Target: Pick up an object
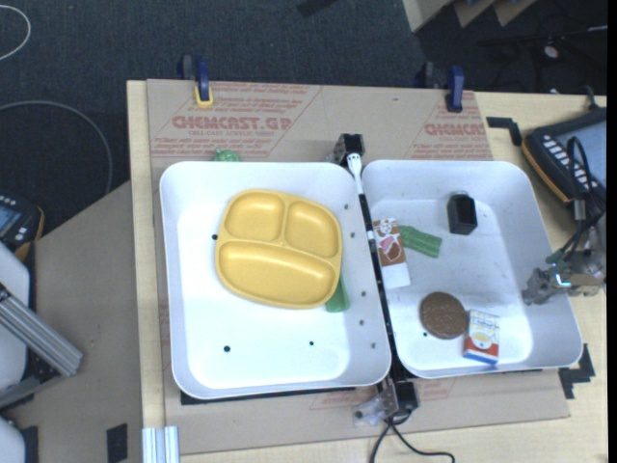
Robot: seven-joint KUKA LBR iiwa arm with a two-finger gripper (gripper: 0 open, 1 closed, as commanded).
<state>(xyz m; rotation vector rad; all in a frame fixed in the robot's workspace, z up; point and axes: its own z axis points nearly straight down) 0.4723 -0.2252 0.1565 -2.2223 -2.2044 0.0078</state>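
Bins (193, 287): two; yellow plate (280, 249): one.

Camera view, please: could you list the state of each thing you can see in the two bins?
Yellow divided plate: right way up in left bin.
Green item: partly tucked under the plate's edge.
Black block: loose in right bin.
Brown disc: lying flat.
Small carton: lying flat beside the disc.
Green strip: lying flat.
Gripper: at right bin's right edge.

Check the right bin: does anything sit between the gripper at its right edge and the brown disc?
Nothing visible does. The gripper sits at the right bin's right rim; bare white floor runs from it to the brown disc. The small box lies just below that line.
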